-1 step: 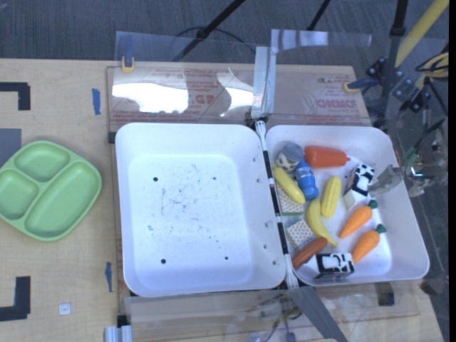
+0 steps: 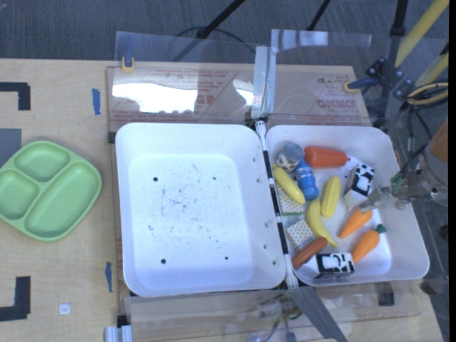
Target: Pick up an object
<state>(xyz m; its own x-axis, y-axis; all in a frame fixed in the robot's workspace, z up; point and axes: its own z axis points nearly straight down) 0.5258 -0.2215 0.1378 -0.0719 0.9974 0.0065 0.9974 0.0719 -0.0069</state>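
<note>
Metal two-finger gripper (image 2: 375, 199) low at right white bin's (image 2: 410, 262) right rim, grip state unreadable (blurred). Small orange plastic carrot (image 2: 354, 221) just left-below, long axis slanting up toward gripper.

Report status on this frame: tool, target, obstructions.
Tool at right bin's right side, grip state unclear. Nothing seen held. Nearest: orange carrot. Toys packed close around it.
</note>
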